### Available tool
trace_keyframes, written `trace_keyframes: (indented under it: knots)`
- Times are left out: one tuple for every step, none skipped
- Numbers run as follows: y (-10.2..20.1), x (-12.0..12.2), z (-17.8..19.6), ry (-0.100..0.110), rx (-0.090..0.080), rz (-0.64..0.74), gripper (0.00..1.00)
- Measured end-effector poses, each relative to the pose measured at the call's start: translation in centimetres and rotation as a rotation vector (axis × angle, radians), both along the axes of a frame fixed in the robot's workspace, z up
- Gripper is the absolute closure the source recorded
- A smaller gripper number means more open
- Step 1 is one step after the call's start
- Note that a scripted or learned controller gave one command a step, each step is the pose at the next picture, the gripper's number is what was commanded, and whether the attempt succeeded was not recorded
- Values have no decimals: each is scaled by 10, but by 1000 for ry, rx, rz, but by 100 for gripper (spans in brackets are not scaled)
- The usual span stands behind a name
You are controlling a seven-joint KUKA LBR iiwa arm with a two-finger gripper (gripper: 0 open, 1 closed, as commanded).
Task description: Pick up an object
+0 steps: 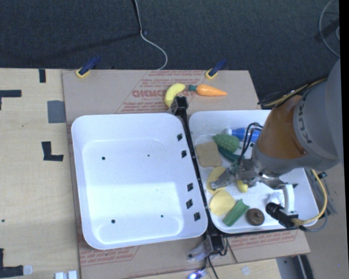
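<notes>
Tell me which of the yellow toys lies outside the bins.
The banana, on the cardboard beside the carrot; the other yellow pieces lie inside the right bin.

A wooden bench [27, 187] is covered by a brown cardboard sheet [155, 88], on which two white bins [83, 139] are set side by side. A toy banana [173, 94] and a toy carrot [210, 91] are laid on the sheet behind the bins.

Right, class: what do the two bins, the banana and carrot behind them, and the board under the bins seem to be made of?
Left bin and right bin: likely moulded plastic, white and smooth, with light sheen and rounded corners. Banana and carrot: probably toy plastic, given their flat, saturated colour. Board: looks like cardboard, matte brown with red print.
</notes>
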State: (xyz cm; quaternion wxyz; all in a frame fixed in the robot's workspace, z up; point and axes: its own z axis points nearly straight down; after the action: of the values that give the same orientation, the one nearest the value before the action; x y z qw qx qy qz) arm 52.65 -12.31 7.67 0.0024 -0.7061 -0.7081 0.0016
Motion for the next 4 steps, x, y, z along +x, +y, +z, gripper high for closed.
trace_keyframes:
  knots:
    - [-1, 1, 18, -3, -1, -2, 100]
    - [32, 116, 12, -13, -2, 6, 100]
    - [29, 111, 12, -3, -1, -1, 0]
    - [-24, 49, 8, -2, -2, -7, 0]
